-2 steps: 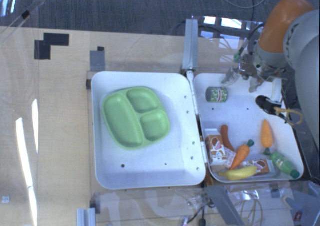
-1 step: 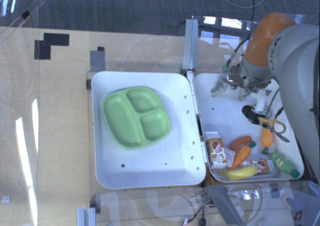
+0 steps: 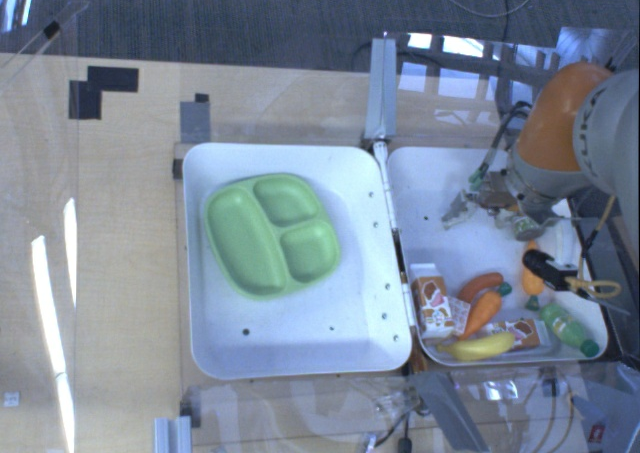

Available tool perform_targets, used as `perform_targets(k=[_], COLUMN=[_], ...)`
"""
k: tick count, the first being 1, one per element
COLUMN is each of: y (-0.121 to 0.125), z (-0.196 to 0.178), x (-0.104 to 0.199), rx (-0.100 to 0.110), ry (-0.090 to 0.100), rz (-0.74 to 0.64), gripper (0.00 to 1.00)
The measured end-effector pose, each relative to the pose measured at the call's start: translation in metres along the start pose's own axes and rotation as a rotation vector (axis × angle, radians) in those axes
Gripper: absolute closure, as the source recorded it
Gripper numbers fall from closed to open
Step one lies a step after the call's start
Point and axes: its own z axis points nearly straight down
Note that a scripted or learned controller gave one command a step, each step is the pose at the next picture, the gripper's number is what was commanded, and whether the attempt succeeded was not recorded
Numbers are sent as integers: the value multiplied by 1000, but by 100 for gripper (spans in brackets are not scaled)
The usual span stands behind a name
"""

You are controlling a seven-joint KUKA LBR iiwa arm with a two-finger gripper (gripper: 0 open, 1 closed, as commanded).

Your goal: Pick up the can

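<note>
I see the claw [image 3: 462,201] low over the right bin's [image 3: 425,176] far half, fingers spread apart with nothing between them. Just beside it, toward the bin's right edge, what I take for the can [image 3: 522,226] lies half under the wrist. A carrot [image 3: 481,313] and a banana [image 3: 483,346] sit by the near edge, and a green plate [image 3: 270,234] fills the left bin [image 3: 300,341]
</note>
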Motion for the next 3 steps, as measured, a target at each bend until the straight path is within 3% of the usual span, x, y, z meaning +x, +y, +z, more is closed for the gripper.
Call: perform_targets(k=[1,2,3], y=[0,39,-2], z=[0,2,1], x=[0,-48,-57], rx=[0,3,3], ry=[0,0,2], rz=[0,115,145], gripper=[0,0,0])
